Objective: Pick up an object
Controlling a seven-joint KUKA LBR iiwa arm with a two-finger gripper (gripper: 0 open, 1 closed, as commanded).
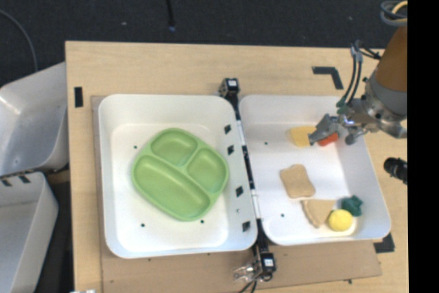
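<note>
While the end effector hangs near the right bin's far edge, I cannot tell its state.

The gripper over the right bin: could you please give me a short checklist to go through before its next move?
1. Gripper over the right bin: ok, it is near the bin's upper right.
2. A target close by: ok, a yellow piece and an orange piece lie beside the fingertips.
3. Something held between the fingers: cannot tell, the view is too blurred.
4. Other items apart from the gripper: ok, the tan slice, yellow ball and green piece lie nearer the bin's front.
5. Green divided plate out of the way: ok, it lies in the left bin.
</note>
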